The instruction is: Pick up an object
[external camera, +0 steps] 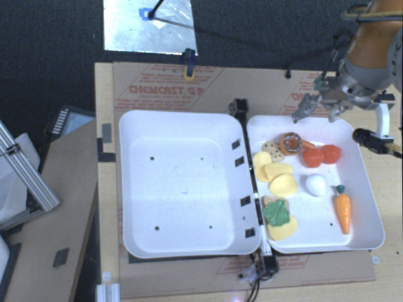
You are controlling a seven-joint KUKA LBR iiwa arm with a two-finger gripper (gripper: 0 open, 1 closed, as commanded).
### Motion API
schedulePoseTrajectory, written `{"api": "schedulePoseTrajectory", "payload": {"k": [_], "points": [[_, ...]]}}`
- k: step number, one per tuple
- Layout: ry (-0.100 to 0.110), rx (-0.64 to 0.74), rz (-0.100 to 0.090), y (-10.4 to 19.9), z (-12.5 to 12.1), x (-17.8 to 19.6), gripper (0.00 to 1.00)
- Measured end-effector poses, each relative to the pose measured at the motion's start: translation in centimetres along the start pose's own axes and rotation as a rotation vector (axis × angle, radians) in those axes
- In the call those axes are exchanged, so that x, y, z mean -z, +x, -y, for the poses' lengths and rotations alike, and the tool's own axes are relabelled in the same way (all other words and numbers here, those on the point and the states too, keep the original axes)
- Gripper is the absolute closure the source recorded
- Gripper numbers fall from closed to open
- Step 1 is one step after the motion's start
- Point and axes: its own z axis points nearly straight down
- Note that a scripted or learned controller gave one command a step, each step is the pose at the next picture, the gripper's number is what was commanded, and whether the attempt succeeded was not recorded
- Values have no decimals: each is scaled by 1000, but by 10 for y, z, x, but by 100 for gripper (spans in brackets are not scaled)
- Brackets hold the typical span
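Fingers (320, 111) spread — smooth white egg (315, 185)

Arm (371, 36) at upper right, gripper (320, 111) w/ fingers (304, 109) spread, holding nothing.

Toy foods (296, 184) lie clustered in the right bin (365, 231), carrot (342, 212) apart

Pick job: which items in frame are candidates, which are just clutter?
Job-relevant:
- end effector, above the right bin's far edge
- right bin holding: carrot, white egg, red tomato pieces, doughnut, cookie, yellow pieces, green leaf

Lying about:
- left bin
- silver sheet beyond the bench
- yellow clamp
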Motion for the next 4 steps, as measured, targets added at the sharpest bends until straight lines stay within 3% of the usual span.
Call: {"api": "schedulePoseTrajectory", "payload": {"k": [1, 2, 3, 4], "points": [[17, -5, -4, 3, 96, -120, 0], [-4, -3, 0, 25, 147, -149, 0], [-8, -1, -2, 25, 145, -138, 100], [-5, 3, 2, 40, 97, -149, 100]]}}
